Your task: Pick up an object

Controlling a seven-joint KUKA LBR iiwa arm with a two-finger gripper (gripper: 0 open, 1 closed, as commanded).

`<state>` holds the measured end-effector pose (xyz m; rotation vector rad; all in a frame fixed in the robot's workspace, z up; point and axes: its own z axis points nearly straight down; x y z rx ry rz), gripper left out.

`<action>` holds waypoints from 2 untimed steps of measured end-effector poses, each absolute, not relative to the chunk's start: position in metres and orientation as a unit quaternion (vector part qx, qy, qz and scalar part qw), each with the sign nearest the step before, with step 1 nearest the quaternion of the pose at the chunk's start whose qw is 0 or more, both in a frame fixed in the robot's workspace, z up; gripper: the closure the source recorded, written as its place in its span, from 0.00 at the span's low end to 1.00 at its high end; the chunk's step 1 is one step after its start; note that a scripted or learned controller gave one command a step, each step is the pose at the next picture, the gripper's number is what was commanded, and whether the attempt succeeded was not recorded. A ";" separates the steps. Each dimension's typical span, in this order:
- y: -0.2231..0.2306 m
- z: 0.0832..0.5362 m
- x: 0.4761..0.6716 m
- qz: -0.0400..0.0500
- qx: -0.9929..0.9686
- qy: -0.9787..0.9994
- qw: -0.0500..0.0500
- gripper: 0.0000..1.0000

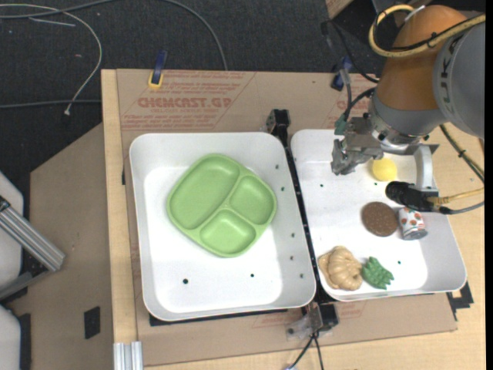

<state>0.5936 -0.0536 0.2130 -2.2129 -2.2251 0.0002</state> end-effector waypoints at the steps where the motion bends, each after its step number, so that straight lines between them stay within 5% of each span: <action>1: -0.007 0.207 0.602 0.000 -0.706 -0.708 0.000 1.00; 2: 0.040 0.220 0.610 -0.001 -0.706 -0.708 0.000 1.00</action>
